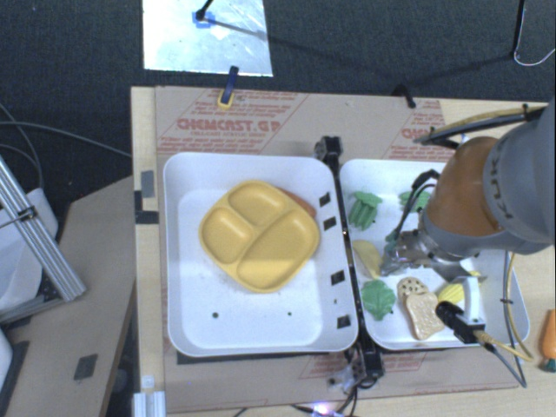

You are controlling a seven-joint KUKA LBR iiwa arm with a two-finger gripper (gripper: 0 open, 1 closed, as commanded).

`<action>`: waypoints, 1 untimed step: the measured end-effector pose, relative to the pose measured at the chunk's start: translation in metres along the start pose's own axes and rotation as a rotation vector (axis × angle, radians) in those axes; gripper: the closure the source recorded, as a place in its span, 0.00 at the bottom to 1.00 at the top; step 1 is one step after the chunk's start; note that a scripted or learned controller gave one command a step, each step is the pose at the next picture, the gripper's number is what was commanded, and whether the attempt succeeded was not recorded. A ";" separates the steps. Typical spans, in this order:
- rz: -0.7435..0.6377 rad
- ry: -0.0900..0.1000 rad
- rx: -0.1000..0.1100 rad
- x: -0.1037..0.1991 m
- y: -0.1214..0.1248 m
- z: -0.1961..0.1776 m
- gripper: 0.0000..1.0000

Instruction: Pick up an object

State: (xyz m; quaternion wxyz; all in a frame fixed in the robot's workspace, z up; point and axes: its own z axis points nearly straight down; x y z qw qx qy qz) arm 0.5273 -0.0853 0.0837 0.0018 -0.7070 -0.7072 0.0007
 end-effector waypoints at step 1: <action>0.001 -0.002 -0.008 -0.006 -0.013 -0.056 1.00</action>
